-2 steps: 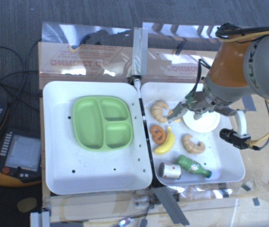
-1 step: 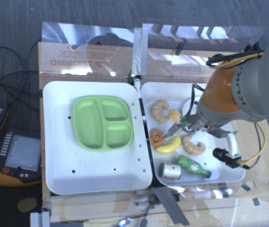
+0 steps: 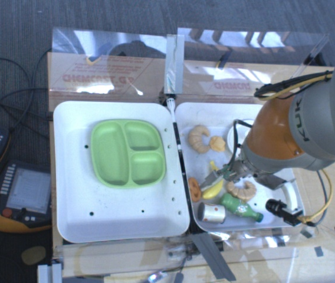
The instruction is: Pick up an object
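Observation:
The right bin [image 3: 182,158] holds several small items. A tan croissant [image 3: 199,138] and a small orange-tan lump [image 3: 217,143] lie at its far left. Nearer the front are a yellow banana [image 3: 213,190], an orange piece [image 3: 194,188], a silver can [image 3: 213,212] on its side, a green bottle [image 3: 242,209] lying down, and a pale curled shrimp-like piece [image 3: 241,188]. My gripper [image 3: 230,171] hangs low over the middle of this bin, just above the banana and the curled piece. The orange wrist hides the bin floor behind it.
The left bin [image 3: 73,205] holds a green divided plate [image 3: 127,152]. A ridge where the two bins meet runs between them. Clear plastic sheeting and cardboard stand behind both bins. Cables and a handheld pendant lie on the floor at the left.

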